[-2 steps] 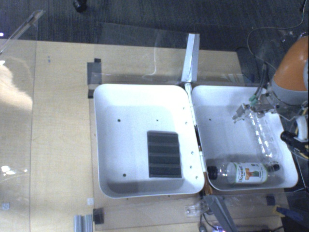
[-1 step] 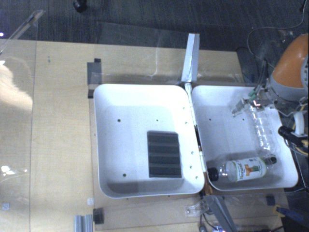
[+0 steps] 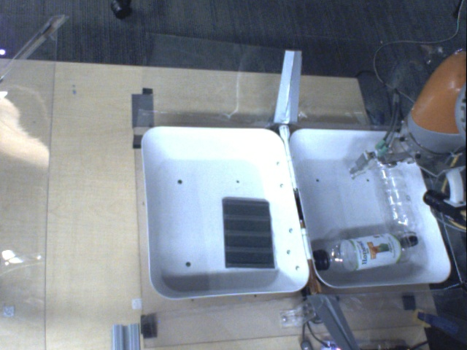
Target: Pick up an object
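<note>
Left bin [image 3: 160,195] holds a black ridged block [image 3: 248,232]; right bin [image 3: 321,188], a clear bottle [image 3: 361,252].

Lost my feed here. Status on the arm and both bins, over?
Hand low over right bin, far side. Clear bottle lying at near wall; second clear bottle beside the hand. Black ribbed block in left bin.

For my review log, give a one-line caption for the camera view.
Arm over the right bin, which holds two clear bottles; a black ridged block lies in the left bin.
</note>
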Robot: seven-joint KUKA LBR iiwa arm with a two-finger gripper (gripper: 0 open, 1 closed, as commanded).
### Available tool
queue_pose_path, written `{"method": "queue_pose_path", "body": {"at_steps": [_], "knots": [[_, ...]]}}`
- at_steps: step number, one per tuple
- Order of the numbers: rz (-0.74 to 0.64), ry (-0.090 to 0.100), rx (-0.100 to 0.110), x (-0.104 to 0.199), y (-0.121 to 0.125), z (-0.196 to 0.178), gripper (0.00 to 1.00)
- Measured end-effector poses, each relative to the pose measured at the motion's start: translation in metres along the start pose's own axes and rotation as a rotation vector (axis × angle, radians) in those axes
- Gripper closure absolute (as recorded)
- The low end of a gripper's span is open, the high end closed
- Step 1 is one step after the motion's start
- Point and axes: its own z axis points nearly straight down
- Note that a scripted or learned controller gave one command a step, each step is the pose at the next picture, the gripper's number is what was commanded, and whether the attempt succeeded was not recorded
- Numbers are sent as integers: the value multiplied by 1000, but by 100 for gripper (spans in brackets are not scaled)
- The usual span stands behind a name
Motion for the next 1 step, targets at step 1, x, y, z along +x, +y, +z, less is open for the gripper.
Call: {"method": "queue_pose_path", "body": {"at_steps": [1], "knots": [[-40,0,-3,-2,0,2,0]]}}
